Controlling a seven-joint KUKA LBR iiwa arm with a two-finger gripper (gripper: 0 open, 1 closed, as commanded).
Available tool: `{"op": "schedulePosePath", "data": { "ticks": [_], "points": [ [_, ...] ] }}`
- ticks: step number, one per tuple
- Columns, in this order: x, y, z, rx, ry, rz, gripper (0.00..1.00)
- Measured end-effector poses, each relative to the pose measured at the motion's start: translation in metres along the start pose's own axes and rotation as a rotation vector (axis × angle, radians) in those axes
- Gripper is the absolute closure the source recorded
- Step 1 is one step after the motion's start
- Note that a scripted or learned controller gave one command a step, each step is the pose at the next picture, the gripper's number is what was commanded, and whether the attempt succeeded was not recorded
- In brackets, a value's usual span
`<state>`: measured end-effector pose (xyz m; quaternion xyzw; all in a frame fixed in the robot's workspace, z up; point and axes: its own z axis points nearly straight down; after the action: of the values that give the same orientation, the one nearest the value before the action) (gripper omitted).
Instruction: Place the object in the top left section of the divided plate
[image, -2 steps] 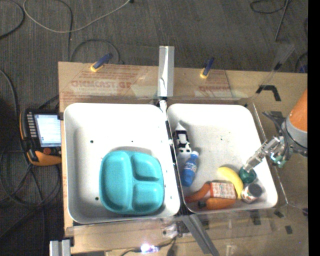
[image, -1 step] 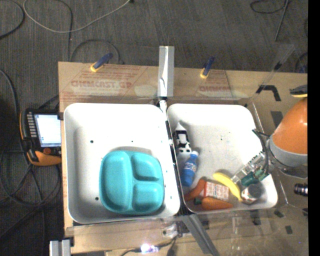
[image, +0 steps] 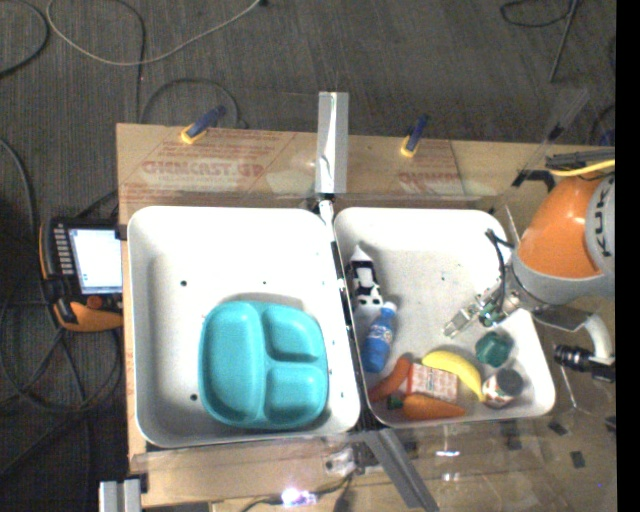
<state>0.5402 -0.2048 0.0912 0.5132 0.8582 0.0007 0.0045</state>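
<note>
While the gripper (image: 468, 318) hangs low over the right bin (image: 430, 225), you cannot tell from this slanted view whether it is spread or clenched, and nothing shows as carried. Just beside it sit a small teal cup (image: 494, 348) and a banana (image: 455, 369); a little farther along the bin's near edge lie a dark round piece (image: 508, 384), a red-and-white carton (image: 432, 381), a carrot (image: 433, 406) and a blue bottle (image: 378, 338), with a black-and-white toy (image: 364, 283) by the divider. Any of these may be the object (none is singled out yet). The teal divided plate (image: 264, 365) waits in the left bin (image: 160, 260), well apart. Your risk is the crowding: a descent may nudge a neighbour or pinch two things, and a weak grip could drop the load crossing the wall between the bins.
</note>
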Motion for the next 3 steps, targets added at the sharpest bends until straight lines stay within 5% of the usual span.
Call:
{"op": "schedulePosePath", "data": {
  "ticks": [1,2,3],
  "points": [
    [0.006,-0.055,-0.002,-0.006,-0.008,-0.12,1.0],
    [0.004,-0.053,-0.003,-0.007,-0.018,-0.537,1.0],
    [0.051,-0.029,-0.003,-0.003,-0.017,-0.634,1.0]
  ]
}}
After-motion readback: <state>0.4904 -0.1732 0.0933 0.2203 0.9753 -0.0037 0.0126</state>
